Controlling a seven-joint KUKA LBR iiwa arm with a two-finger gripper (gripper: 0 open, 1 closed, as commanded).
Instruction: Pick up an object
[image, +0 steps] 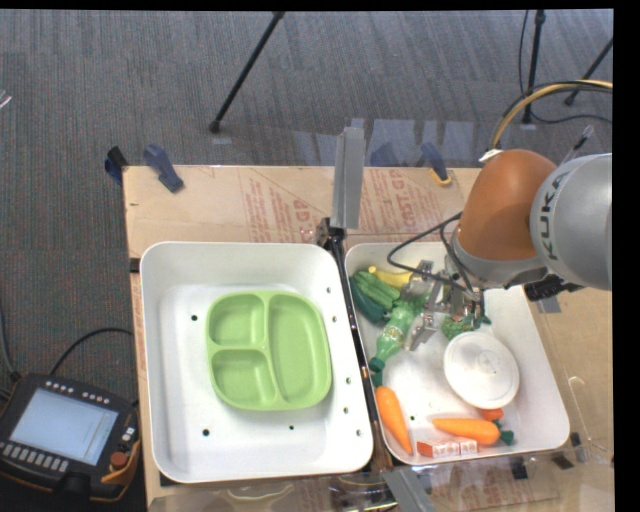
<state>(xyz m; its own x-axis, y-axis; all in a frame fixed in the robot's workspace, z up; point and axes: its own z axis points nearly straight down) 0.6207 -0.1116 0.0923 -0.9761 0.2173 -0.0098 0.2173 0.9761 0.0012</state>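
Claw (432, 305) hangs low over the green bottle (393, 335), grip state unclear; best to centre on its body before closing.

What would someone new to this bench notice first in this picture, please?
The bright green three-compartment plate lies alone in the left white bin. The grey arm's orange band looms over the right white bin, its gripper low among a green toy bottle, orange carrots and a white round lid.
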